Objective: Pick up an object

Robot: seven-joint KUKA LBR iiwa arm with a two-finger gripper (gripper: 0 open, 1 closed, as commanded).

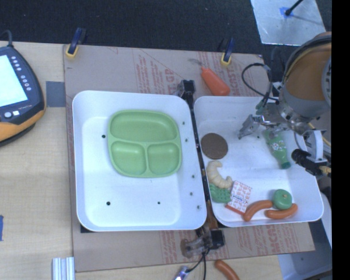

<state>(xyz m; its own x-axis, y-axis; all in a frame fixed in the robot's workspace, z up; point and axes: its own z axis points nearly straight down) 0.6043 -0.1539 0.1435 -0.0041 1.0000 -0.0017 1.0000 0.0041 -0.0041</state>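
The right bin (315, 206) holds several objects: a green bottle (279, 149), a brown disc (214, 146), a cream curved toy (219, 175), a red-and-white patterned card (240, 196), two orange sausages (254, 209) and a green ball (282, 199). My gripper (261, 126) hangs over the bin's upper right part, just above the top end of the green bottle. It looks open, one grey finger (246, 130) splayed to the left. Nothing is visibly held between the fingers. The arm covers the bin's far right corner.
In the left bin (93, 209) lies a green divided plate (144, 143). An orange carrot (214, 82) rests outside the bins on the board behind them. A teach pendant (9, 92) sits at the far left. Clamps (187, 88) join the bins.
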